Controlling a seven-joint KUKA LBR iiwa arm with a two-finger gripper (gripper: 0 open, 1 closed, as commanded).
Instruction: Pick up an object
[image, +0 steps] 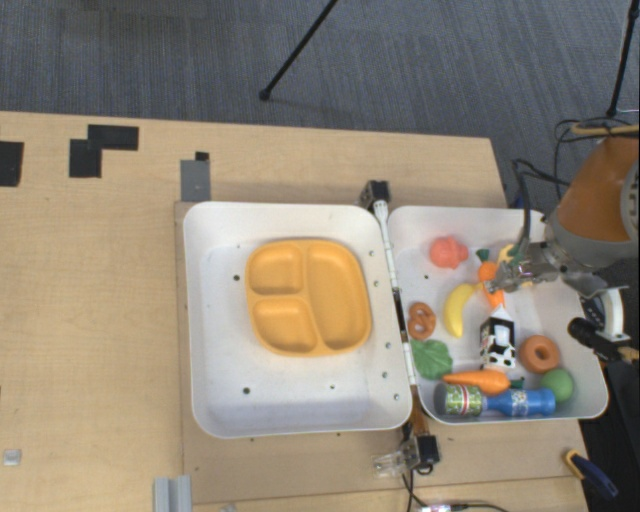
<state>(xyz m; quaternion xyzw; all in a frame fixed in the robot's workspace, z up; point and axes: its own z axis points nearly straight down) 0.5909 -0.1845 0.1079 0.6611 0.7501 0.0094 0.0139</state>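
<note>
The light wooden bench (90, 330) carries 2 shallow white bins touching side by side: the left bin (215, 400) and the right bin (590, 395). Black patches (100, 148) lie at its far left.

Two white bins side by side: left bin (215, 330) bearing a yellow divided tray (305, 297), right bin (590, 395) crowded with a banana (457, 309), pretzel (421, 319), doughnut (541, 354), carrot (478, 380), blue bottle (520, 403). Gripper (507, 272) low over an orange piece (489, 271) near the right bin's top
</note>
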